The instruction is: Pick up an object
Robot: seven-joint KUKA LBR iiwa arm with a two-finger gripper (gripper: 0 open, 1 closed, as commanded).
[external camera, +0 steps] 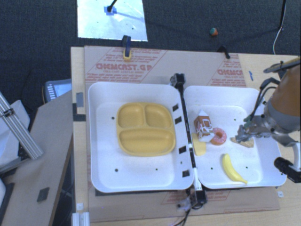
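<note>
The gripper (242, 134) is low in the right bin (244, 95), near its right side; whether it is open or shut I cannot tell. A tan scrap (246, 143) lies touching it, just below. The donut (218, 136) and carton (203, 126) sit to its left, the banana (233, 168) nearer the front. A yellow tray (144, 128) fills the left bin (101, 126).

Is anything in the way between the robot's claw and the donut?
Nothing visible blocks it. The gripper is in the right bin, over a tan scrap. The donut lies just left of it, with bare white floor between them.
</note>
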